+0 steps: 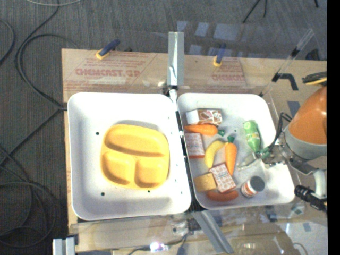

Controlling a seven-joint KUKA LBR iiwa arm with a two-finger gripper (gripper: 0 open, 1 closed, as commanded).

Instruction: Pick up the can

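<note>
Clearly, the can (252, 186) is seen in the right bin (265, 106), in the corner nearest to the camera and to the arm's side. It is small and short, with an orange-red wall carrying a pale label, and a dark grey round end with a lighter rim. This dark end is turned up and a little toward the arm, so the can is tilted; its long axis runs from lower left to upper right in the camera view. Just to the left of the can a small printed packet (223, 177) is laid, and below this packet a red-orange piece of food (222, 196) is found. Further from the can, toward the middle of the bin, a carrot (230, 157) and a banana (213, 152) are placed, and a green bottle (252, 136) is lying behind the can. The gripper (273, 157) is placed at the bin's right wall, behind the can and apart from it. Whether it is wide or narrow cannot be told. In the left bin (85, 110), well apart from the can, a yellow divided tray (136, 154) is lying. Both bins are carried by the worktop (122, 70).
</note>
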